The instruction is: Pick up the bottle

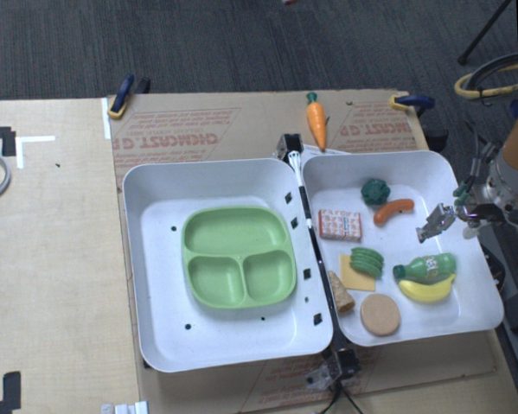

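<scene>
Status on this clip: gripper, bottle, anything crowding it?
Gripper above the right bin, nothing between its fingers. Green bottle lying on its side, ungrasped. Banana touching it underneath; cucumber apart.

A green bottle with a white label is lying just below the metal-grey gripper, touching a yellow banana. Farther left, a green tray is sitting in a white bin.

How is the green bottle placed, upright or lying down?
Lying down. The green bottle rests on its side in the right bin, just above the banana.
</scene>
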Robot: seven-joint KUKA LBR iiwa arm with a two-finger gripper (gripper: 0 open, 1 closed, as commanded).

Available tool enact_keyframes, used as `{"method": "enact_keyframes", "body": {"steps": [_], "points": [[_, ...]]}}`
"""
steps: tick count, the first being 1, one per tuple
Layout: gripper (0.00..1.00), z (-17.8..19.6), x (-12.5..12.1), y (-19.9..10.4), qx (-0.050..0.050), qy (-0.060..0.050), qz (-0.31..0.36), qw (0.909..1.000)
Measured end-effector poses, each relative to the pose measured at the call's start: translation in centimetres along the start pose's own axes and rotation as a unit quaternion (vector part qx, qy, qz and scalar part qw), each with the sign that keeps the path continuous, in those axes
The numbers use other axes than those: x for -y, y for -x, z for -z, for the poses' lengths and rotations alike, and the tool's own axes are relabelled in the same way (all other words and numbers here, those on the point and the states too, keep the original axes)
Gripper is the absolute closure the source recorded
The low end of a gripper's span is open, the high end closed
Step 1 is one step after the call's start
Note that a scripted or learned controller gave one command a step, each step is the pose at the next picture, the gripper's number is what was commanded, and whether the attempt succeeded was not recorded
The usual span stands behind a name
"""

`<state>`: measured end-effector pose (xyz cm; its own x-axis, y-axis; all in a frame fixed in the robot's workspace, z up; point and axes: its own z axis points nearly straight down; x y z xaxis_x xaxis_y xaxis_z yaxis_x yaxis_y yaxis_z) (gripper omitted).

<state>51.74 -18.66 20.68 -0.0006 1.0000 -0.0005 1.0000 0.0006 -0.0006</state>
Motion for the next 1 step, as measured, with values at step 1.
{"method": "enact_keyframes", "body": {"steps": [1], "points": [[1.00,0.95,-0.04,0.03,0.001,0.000,0.000,1.0000]]}}
